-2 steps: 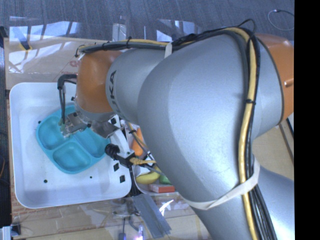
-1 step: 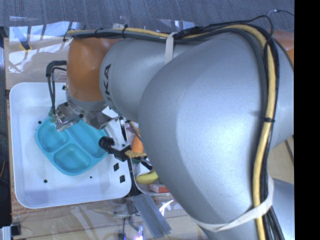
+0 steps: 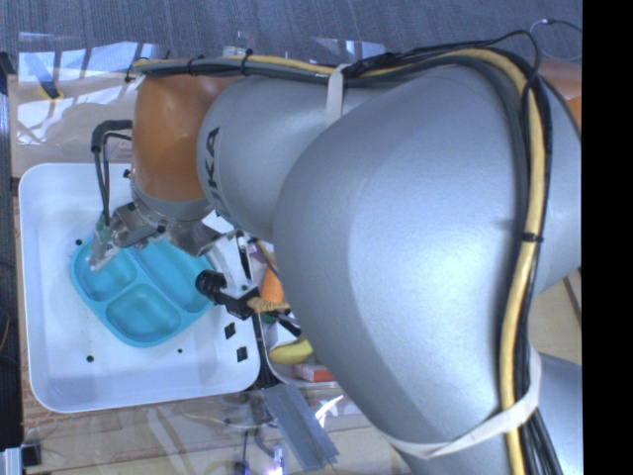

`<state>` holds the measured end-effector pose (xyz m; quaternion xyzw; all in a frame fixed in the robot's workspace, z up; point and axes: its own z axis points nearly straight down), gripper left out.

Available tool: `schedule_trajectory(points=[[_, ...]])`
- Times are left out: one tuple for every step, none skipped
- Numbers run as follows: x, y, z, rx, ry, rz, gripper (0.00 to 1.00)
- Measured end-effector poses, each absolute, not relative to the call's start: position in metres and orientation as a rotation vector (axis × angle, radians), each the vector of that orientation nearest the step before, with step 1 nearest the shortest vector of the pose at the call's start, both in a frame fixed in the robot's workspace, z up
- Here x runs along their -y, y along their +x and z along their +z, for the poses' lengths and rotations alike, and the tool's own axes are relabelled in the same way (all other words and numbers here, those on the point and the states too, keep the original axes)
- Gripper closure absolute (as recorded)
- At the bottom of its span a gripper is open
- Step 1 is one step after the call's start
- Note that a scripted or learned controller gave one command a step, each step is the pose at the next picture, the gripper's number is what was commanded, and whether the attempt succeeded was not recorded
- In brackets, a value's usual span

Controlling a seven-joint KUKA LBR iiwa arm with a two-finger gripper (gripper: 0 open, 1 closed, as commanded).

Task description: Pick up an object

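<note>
Blue plastic tray (image 3: 138, 290) with three compartments lies in the left shallow white bin (image 3: 49, 364), where your two-finger gripper (image 3: 104, 245) sits at its upper-left rim. You cannot tell from above how the tool is set, so judge the pick not yet done: grasping and lifting remain.

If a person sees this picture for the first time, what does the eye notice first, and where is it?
The big grey arm takes over the right and centre and hides most of the right bin. Its orange band sits above the hand, which reaches down at the upper left edge of a blue divided tray in the left bin. Yellow and orange items peek out under the arm.
</note>
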<state>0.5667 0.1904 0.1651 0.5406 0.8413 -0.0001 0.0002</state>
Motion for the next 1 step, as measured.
schedule_trajectory(points=[[-0.2051,0.5360,0.1044,-2.646,1.656,0.042,0.00]])
